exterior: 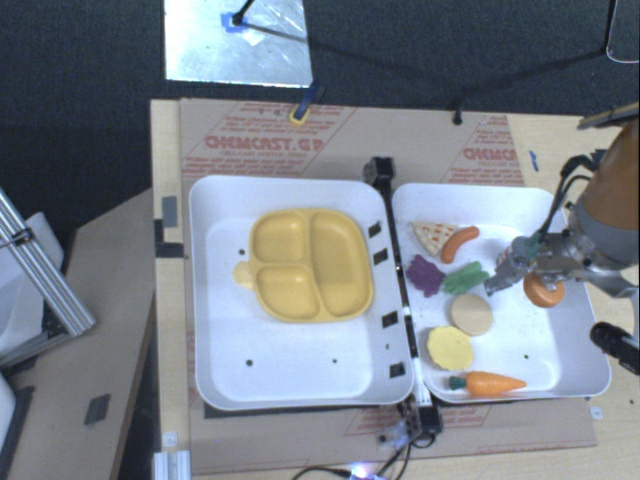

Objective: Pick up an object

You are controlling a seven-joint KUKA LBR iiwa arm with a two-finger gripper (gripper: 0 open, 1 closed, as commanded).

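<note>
The right bin (570, 368) holds several toy foods. A tan wedge (434, 235) and an orange-red sausage (460, 243) lie at the back. A purple piece (424, 276) and a green piece (463, 279) lie in the middle. Toward the front are a beige disc (471, 315), a yellow disc (450, 348) and a carrot (488, 383). An orange round piece (544, 291) sits at the right, partly under the arm. My gripper (503, 271) hangs low over the bin, just right of the green piece and left of the orange round piece.
The left bin (215, 368) bears a yellow divided plate (305, 265). A black clip divider (395, 288) runs between the bins. The arm's grey wrist (600, 238) enters from the right. A metal sheet (237, 26) lies beyond the bench.
</note>
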